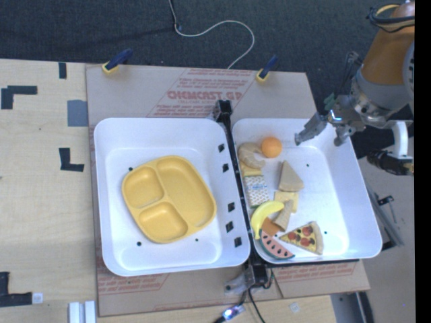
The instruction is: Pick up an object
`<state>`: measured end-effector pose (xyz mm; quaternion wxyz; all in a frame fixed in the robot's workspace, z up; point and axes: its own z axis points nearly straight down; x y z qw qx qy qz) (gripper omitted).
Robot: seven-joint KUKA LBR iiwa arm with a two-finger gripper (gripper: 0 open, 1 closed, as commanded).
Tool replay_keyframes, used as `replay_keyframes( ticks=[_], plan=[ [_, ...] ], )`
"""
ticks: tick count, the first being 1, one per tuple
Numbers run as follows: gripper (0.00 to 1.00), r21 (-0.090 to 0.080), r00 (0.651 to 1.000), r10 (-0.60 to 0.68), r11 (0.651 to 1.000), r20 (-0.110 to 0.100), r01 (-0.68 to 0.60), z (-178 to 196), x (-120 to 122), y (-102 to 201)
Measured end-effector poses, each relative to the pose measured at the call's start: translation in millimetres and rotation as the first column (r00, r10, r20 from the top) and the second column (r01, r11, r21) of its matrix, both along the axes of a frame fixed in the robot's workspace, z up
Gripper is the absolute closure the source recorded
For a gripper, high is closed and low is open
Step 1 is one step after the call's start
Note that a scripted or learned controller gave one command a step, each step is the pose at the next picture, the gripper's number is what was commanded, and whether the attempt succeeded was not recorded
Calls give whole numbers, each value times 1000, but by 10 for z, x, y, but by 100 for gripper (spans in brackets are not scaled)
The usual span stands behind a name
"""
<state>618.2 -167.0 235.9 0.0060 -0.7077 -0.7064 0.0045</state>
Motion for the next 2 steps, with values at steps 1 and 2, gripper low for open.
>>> replay_keyframes(
  ticks=[1, 2],
  plan=[
    [0, -2, 1000, 3, 1000, 13, -3, 85, 25, 3],
    [0, -3, 1000, 4, 1000, 10, -4, -356, -4, 42]
  ],
)
